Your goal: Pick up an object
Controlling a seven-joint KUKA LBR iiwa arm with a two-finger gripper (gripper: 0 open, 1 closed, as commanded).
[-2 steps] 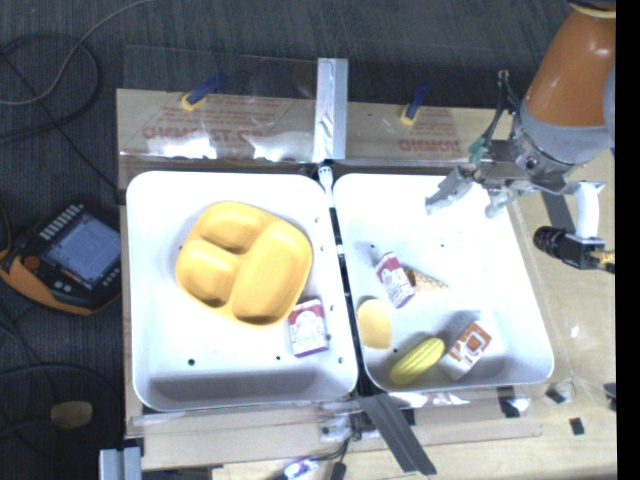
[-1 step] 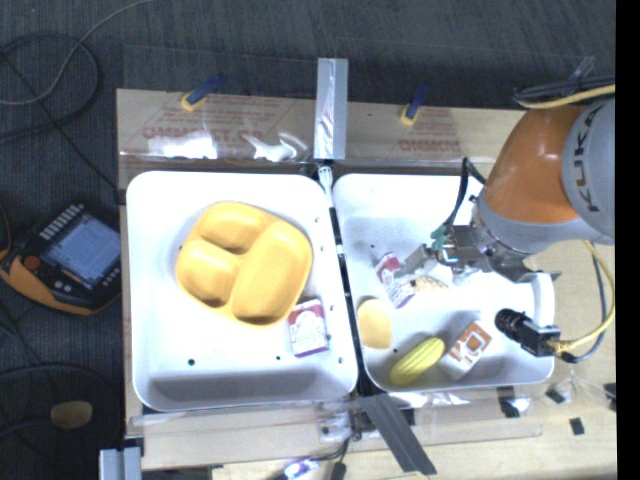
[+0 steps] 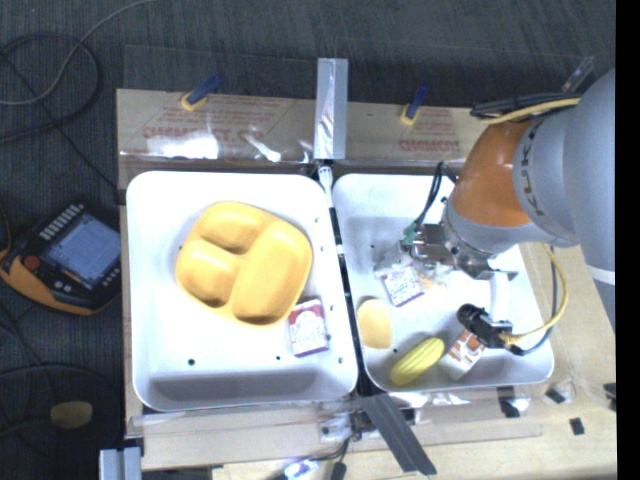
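The arm reaches into the right bin (image 3: 530, 368) from the right, and its hand (image 3: 432, 248) sits low over a small flat packet (image 3: 402, 287) near the bin's middle; whether the hand is open or closed cannot be determined, since the wrist covers it. The packet is probably light, thin and flexible, so a pinch across its short edges should suit it better than a flat press. Nearer lie a pale round object (image 3: 375, 324), a yellow banana-shaped toy (image 3: 416, 359) and a small orange-and-white carton (image 3: 462, 353). The toy looks smooth and curved; grip it across the middle. In the left bin (image 3: 150, 368) rest a bulky yellow cushion-like object (image 3: 243, 260), likely soft, and a small pink-and-white packet (image 3: 308, 328).
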